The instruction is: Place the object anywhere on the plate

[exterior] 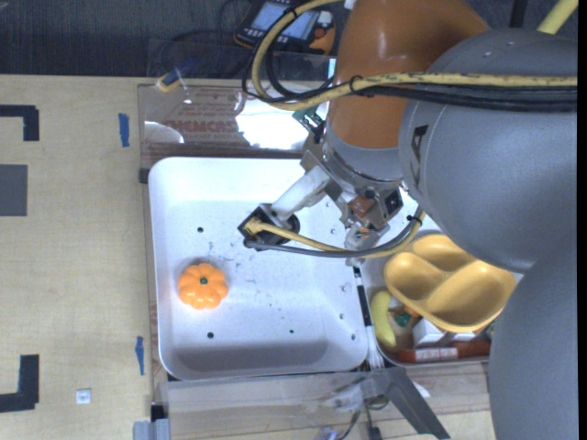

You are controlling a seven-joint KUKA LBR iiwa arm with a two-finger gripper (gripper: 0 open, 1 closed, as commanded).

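- Small orange pumpkin [203,285] resting on the floor of the left white bin [275,351], toward its left side, near the front.
- Claw [363,220] hanging over the right part of that same bin, well apart from the pumpkin; released or clenched, cannot tell.
- Yellow dish [449,284] tilted just right of that bin, partly under the grey arm [514,154].
- Pale wooden worktop [73,246] around it all, with black marks and bits of blue tape.
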